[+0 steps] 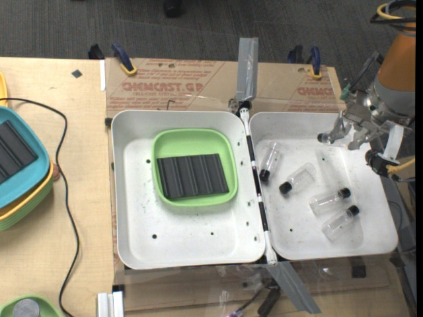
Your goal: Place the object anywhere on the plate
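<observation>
Bright, even overhead light, soft faint shadows, mild glare on white bins [132, 236], sharp focus

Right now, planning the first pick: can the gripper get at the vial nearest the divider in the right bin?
Probably yes. That vial lies apart from the others, nothing over it; the gripper hangs above the same bin's far right corner.

Arm [402, 65] cut off at right edge; claw [344, 136] state unclear.

Dark grey carpet [218, 18] runs across the top, with black chair castors [173, 8] resting on it. A light wooden bench [73, 203] fills the left side, a black cable [66, 197] snaking over it. Printed brown cardboard [178, 84] lies clamped flat by blue-handled clamps [123, 58].
</observation>
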`<state>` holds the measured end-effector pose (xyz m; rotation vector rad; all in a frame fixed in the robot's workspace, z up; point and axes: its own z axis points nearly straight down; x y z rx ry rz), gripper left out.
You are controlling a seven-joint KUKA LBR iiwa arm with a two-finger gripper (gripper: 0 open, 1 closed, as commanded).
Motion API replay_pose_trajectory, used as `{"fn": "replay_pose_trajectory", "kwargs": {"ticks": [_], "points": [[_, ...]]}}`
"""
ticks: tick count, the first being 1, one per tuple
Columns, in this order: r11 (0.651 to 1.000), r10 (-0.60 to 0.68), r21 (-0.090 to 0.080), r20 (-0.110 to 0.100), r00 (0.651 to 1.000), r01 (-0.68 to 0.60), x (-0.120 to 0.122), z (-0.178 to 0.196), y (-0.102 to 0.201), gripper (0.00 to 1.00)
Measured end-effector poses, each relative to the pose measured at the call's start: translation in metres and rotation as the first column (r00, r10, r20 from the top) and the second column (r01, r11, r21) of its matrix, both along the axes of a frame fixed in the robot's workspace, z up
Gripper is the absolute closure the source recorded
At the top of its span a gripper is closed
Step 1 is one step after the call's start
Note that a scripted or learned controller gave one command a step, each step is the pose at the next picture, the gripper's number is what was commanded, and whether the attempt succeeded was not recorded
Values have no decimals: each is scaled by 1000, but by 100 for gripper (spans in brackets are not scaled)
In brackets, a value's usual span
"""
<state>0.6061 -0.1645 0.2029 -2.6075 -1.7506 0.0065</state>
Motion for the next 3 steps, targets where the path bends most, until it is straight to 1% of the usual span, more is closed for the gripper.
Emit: {"fn": "replay_pose_trajectory", "kwargs": {"ticks": [1,2,3], "points": [[1000,0,0,0,1000,0,0,0,0,0],[975,-220,-1,2,975,220,-21,58,-10,0],[872,-489,-2,0,872,489,-34,100,-41,0]]}}
